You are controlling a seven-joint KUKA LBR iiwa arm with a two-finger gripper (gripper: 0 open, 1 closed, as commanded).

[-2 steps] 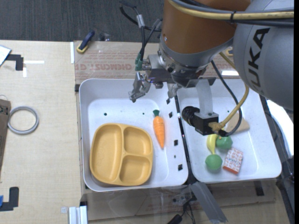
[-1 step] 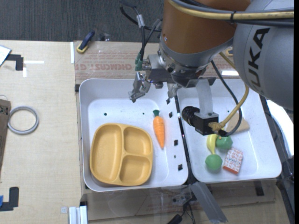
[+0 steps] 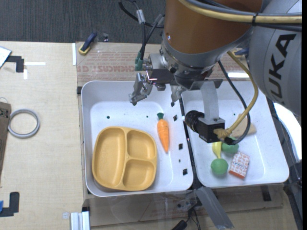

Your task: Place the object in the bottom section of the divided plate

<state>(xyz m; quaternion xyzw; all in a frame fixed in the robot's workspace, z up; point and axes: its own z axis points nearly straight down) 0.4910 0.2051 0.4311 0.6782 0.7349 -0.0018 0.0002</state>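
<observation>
The toy carrot [image 3: 164,133] lies on the floor of the left bin [image 3: 115,107], near the middle of the frame, its green top pointing toward the upper edge and its orange tip toward the lower edge. It sits just to the right of the yellow divided plate [image 3: 125,158], close to the plate's rim; whether the two touch cannot be told. The plate rests in the lower left part of that bin and has three sections, one large at the left and two smaller at the right.

Above the carrot, the pincer [image 3: 139,92] hangs over the upper part of the left bin, well apart from the carrot. Its dark fingers point down and nothing is seen between them; how far they stand apart cannot be told. The grey arm [image 3: 225,28] with its orange band comes in from the upper right of the frame.

In the right bin [image 3: 268,171] lie a green ball [image 3: 219,166], a small red and white carton [image 3: 239,165] and a yellow and green item [image 3: 224,147] just above them.

At the left of the frame a grey tape ring [image 3: 22,123] lies on the table [image 3: 43,176].
</observation>
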